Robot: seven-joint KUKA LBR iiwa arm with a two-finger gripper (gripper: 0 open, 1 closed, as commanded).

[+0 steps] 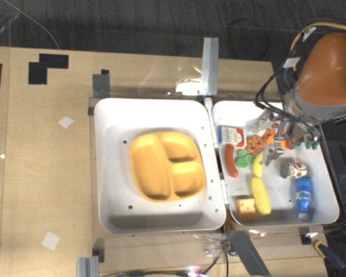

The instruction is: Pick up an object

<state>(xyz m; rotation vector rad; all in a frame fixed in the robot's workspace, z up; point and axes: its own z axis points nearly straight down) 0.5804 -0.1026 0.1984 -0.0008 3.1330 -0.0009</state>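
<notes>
My hand hangs low over the right bin, near its far edge; I cannot tell how it is set. A corn cob lies just toward the bin's near edge from it, long axis running far to near. I judge it the closest pick. The yellow tray sits in the left bin.

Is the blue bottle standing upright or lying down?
Lying down: the blue bottle rests lengthwise on the right bin's floor.
</notes>
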